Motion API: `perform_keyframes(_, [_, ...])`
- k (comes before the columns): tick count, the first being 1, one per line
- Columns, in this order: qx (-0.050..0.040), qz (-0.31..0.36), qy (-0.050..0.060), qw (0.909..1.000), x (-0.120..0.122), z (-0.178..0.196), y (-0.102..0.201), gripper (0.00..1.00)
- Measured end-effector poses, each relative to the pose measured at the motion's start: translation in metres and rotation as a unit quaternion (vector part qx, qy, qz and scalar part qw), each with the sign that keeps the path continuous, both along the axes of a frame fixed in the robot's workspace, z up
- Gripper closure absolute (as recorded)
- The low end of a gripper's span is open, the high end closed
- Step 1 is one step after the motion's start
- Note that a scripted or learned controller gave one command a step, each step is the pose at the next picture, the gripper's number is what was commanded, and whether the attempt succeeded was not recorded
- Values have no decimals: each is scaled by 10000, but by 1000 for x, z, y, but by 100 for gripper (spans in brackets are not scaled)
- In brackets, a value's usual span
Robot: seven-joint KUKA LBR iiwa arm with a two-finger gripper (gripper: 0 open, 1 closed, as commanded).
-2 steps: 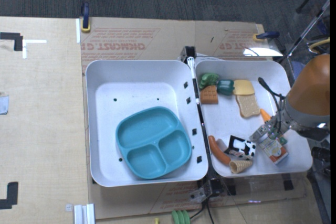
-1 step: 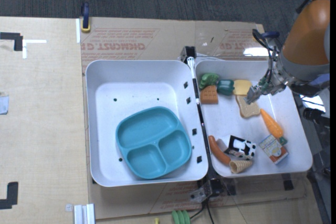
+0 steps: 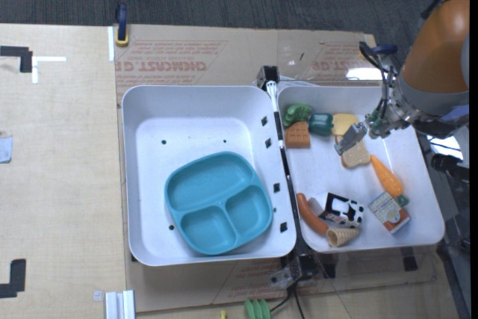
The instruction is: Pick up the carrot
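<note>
Carrot (image 3: 386, 176) lay in the right bin (image 3: 427, 224), right of center, slanting from upper left to lower right with its green end low, near the juice carton (image 3: 390, 211) and just beside the bread slice (image 3: 355, 154). It looked like a light, stiff plastic toy, smooth and tapered, likely to slip; best taken across the thick middle. Pincer (image 3: 352, 138) hovered over the bread slice, up-left of the carrot, holding nothing; its spread could not be told. Counts: one carrot, one sausage (image 3: 310, 213), one ice cream cone (image 3: 342, 237), one cheese wedge (image 3: 344, 123), two bins, one teal divided plate (image 3: 217, 202) in the left bin (image 3: 142, 160).
</note>
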State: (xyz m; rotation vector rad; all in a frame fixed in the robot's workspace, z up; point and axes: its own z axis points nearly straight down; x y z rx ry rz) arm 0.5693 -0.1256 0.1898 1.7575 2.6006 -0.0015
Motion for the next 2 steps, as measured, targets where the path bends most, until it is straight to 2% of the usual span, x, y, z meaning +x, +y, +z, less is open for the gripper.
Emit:
perform_keyframes(1, [5, 371, 12, 9993, -39, -81, -60, 0])
perform_keyframes(2, [-4, 343, -14, 9994, -36, -72, -60, 100])
